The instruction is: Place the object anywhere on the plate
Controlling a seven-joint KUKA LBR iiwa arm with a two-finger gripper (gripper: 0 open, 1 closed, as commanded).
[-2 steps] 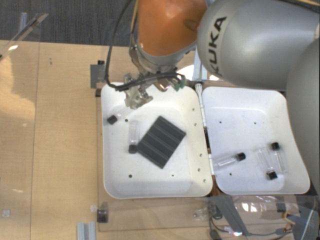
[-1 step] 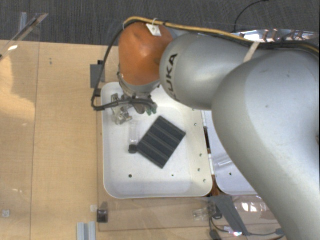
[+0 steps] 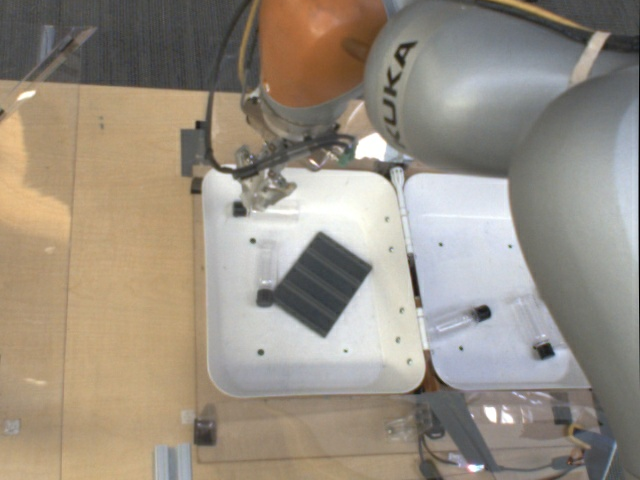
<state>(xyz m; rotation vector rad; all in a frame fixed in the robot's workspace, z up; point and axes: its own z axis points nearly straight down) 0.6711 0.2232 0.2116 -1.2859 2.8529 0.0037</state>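
Jaws: we cannot tell how they stand; the gripper (image 3: pixel 262 190) hangs at the far-left corner of the left bin (image 3: pixel 375 203), metal parts blurred together.
Item 1, object: a clear tube with black cap (image 3: pixel 265 274), lying below the gripper on the bin floor, apart from it, cap end nearer us. It touches or nearly touches the left edge of the plate.
Item 2, plate: dark ribbed plate (image 3: pixel 322 283), tilted, lower right of the gripper.
Item 3: a small black cap (image 3: pixel 239 209), just left of the gripper.
Item 4: right bin (image 3: pixel 450 218), well to the gripper's right, where we log two more tubes (image 3: pixel 462 319) (image 3: pixel 533 330).
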